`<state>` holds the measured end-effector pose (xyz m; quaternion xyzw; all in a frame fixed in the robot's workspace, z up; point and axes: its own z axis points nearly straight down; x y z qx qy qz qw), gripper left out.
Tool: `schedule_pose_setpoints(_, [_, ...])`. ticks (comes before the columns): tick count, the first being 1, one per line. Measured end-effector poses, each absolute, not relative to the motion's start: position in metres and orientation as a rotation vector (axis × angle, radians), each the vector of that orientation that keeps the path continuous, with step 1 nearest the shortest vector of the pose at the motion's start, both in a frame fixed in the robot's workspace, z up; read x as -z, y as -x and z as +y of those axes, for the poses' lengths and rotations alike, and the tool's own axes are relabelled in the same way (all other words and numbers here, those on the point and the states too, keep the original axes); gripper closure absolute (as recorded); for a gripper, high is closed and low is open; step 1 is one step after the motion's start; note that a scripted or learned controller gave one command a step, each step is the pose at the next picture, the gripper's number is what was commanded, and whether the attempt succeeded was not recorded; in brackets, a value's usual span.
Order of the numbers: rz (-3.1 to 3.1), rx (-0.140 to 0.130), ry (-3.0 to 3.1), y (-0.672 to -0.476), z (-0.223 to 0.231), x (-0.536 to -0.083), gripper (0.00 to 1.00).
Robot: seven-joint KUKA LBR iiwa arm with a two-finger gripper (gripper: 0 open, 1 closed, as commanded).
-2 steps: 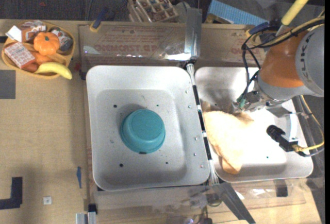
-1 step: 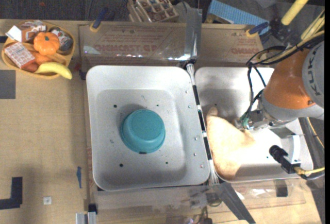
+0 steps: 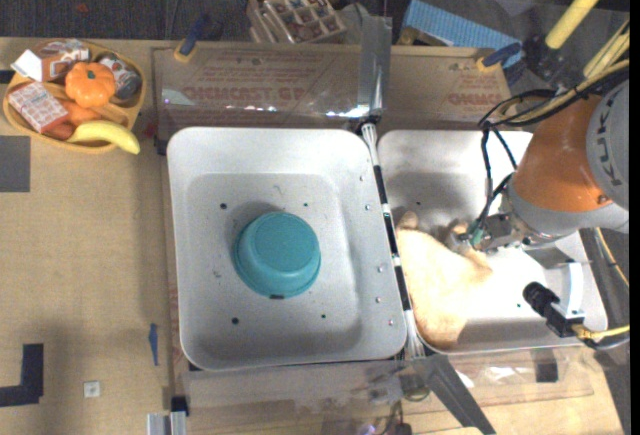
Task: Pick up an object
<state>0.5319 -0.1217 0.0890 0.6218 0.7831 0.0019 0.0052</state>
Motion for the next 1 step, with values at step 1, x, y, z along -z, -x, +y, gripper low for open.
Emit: schedule_pose_setpoints(1, [2.452, -0.006, -1.947, -0.5319, -0.1217, -0.0890, 0.00])
